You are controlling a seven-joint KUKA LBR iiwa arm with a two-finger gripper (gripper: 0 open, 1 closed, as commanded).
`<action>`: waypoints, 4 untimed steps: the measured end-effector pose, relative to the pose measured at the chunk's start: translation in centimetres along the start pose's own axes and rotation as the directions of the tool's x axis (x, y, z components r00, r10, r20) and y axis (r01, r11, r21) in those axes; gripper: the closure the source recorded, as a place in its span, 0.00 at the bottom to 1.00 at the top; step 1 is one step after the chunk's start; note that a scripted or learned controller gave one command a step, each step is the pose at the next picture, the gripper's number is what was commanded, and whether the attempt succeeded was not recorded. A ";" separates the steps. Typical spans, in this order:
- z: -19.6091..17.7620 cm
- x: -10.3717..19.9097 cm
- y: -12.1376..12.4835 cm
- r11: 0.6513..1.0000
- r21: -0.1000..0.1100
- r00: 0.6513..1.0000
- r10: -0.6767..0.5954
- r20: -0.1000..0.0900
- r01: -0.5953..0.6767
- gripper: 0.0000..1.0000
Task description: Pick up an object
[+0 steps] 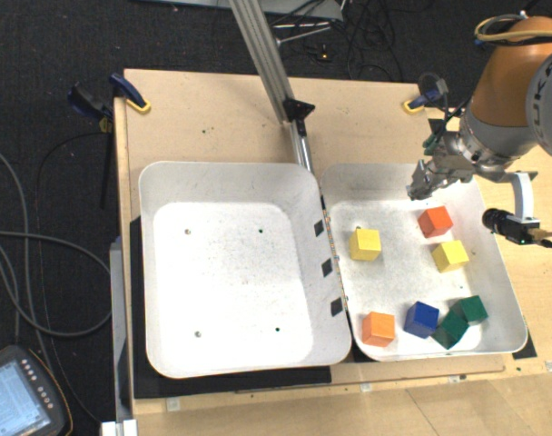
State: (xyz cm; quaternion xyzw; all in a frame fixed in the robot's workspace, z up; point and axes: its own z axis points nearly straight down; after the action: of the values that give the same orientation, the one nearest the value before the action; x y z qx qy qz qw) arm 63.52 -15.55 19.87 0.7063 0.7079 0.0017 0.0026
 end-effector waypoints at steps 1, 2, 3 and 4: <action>-1.7 0.0 0.1 1.000 0.002 1.000 0.000 0.000 0.000 1.00; -1.9 4.3 0.1 1.000 0.006 1.000 -0.005 -0.002 0.005 1.00; -2.4 9.6 0.7 1.000 0.004 1.000 -0.006 -0.003 0.006 1.00; -3.5 14.5 0.3 1.000 0.004 1.000 -0.006 -0.003 0.006 1.00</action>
State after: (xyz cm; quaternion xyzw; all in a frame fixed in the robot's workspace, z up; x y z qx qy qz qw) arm 63.81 -1.02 23.37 0.7041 0.7101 0.0012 0.0000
